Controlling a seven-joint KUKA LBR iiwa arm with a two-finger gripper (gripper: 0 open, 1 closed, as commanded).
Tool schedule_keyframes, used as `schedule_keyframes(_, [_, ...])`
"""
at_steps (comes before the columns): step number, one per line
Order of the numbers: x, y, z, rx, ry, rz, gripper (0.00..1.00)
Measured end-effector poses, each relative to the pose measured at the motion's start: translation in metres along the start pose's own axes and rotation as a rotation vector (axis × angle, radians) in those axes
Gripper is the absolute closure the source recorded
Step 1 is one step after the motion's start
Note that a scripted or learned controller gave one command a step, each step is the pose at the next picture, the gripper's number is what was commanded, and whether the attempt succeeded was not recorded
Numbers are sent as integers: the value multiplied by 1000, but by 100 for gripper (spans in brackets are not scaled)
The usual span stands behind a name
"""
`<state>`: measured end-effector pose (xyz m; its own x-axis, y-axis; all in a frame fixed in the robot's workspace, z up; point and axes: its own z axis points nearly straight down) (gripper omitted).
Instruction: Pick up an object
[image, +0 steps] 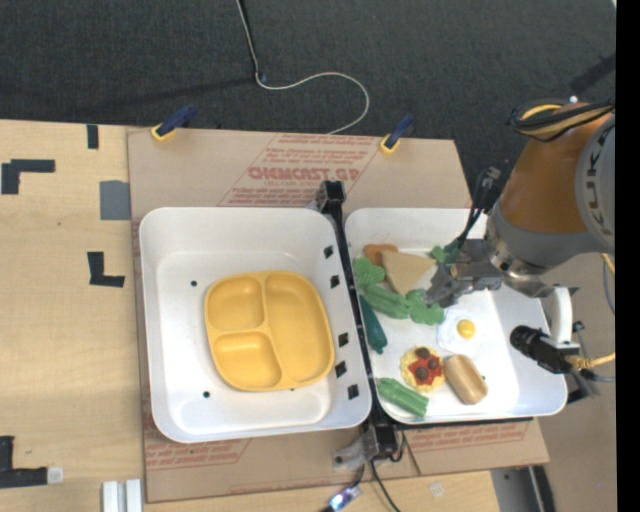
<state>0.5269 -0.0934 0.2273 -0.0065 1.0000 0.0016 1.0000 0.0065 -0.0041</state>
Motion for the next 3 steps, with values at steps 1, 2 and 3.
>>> schedule_keyframes(1, [47, 23, 13, 1, -1, 0, 100])
schedule_keyframes(2, [102, 37, -1, -1, 0, -2, 100])
schedule_keyframes(3, [116, 41, 16, 3, -3, 4, 100])
